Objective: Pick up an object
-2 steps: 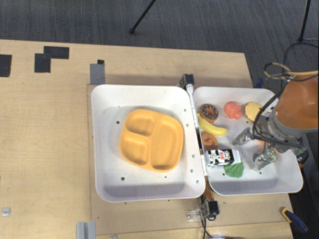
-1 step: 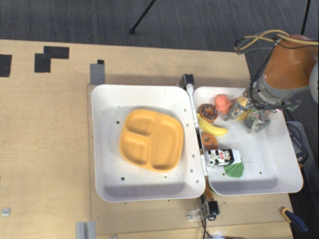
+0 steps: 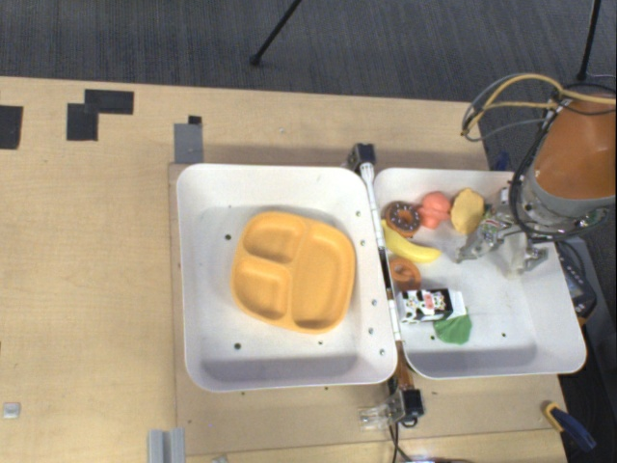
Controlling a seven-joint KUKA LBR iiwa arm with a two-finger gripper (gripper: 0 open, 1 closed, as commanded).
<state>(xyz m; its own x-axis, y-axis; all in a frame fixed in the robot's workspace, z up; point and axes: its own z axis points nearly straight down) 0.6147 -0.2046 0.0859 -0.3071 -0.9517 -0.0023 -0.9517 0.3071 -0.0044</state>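
Metal gripper is hanging over the right bin near its right edge, its two thin fingers spreading apart around nothing. Smooth toy foods are clustering along that bin's left edge: a curved yellow banana, a chocolate doughnut, a round pink fruit. A glossy orange compartment tray is filling the left bin.

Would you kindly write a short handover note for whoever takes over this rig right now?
Hand: over the right bin, open, holding nothing.
Right bin: chocolate donut, peach, lemon, banana, a second brown donut, black-and-white card, green piece.
Left bin: orange divided plate.
Done: nothing picked.
Left: close on one object, perhaps the lemon, and lift.
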